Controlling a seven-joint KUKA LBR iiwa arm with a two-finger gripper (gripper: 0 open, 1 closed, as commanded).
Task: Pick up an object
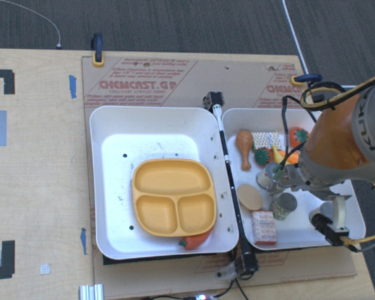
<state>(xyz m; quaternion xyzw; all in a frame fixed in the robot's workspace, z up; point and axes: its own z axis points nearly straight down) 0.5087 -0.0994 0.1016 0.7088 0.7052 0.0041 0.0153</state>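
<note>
Drumstick (pixel 244 146), smooth tan plastic, lies in right white bin (pixel 300 239).

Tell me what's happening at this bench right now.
A grey KUKA arm reaches in over the right bin, its gripper low among toy food: a chicken drumstick, a piece of corn, a green can, a tan disc and a small red box. Nothing is visibly held yet. The left bin holds a yellow divided plate with an orange-red item tucked at its near edge.
</note>
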